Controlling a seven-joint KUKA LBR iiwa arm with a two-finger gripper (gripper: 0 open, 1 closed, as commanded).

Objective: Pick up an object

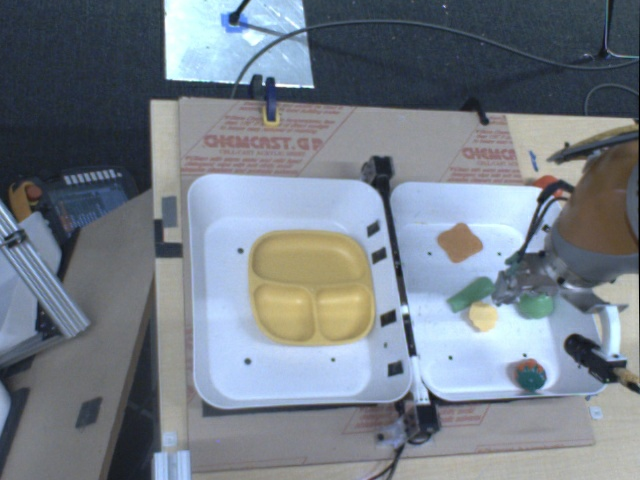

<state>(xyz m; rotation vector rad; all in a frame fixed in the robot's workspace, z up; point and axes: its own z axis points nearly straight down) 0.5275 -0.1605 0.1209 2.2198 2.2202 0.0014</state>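
Reaching: arm comes in from 3 o'clock over the right bin, grey body, orange band above the wrist.
Tool: tool sits low inside the right bin, about the bin's middle, a bit toward 3 o'clock.
Tool state: cannot tell, too small and blurred from where I stand.
Held object: can't make out anything between the tips.
Right bin: right bin, white, shallow, on the counter, carries five loose items.
Green block: green block, long, tilted, just at 9 o'clock of the tool, close enough that touching or not is unclear.
Yellow piece: yellow piece, small, pale, at 7 o'clock of the tool, touching or nearly touching the green block's lower end.
Green round item: green round item, at 4 o'clock of the tool, partly under the arm.
Orange piece: orange piece, flat, tan-orange, toward 11 o'clock in the bin, well apart from the tool.
Ball: ball, mixed green and orange, near the bin's 6 o'clock wall, apart from the rest.
Left bin: left bin, white, side by side with the right one.
Yellow tray: yellow tray, three compartments, lies flat mid-bin on the left.
Divider: black clips run along the seam between the bins.
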